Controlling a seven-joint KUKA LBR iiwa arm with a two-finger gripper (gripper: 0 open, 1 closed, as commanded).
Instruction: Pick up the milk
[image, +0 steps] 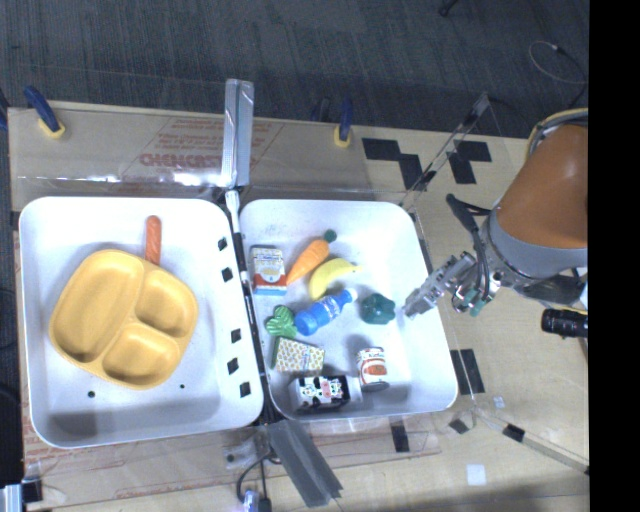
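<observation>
The milk (322, 392) is a small black-and-white cow-patterned carton lying on its side at the front edge of the right bin (400, 225). My gripper (418, 302) hangs over the bin's right rim, up and to the right of the milk and well apart from it. Nothing shows in its grasp. The closest object to the gripper is a dark green piece (377, 308), just to its left.
Around the milk lie a small red-and-white can (372, 367), a patterned packet (299, 355), a blue bottle (322, 312), a banana (333, 273), a carrot (308, 259) and a small carton (267, 268). The left bin holds a yellow divided plate (122, 315) and a sausage (153, 239).
</observation>
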